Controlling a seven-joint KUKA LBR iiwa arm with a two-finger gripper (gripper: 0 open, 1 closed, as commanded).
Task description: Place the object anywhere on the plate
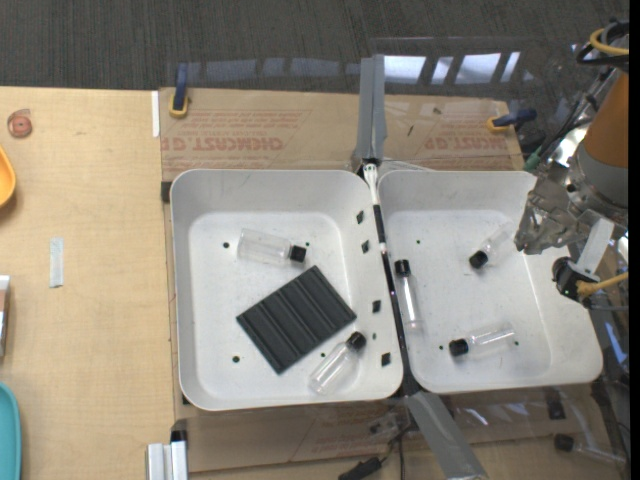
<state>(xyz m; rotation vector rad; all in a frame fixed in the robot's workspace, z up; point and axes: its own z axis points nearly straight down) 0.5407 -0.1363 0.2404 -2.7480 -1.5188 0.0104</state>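
My gripper (540,230) hung over the right bin's (570,368) right edge, its opening and any load impossible to tell, beside three clear vials (482,342) for picking, while the dark ridged plate (296,318) waited in the left bin (190,298).

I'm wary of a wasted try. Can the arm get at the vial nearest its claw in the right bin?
Probably yes. The vial lies alone on the right bin floor, nothing over it, and the claw hovers right beside it at the bin's right rim.
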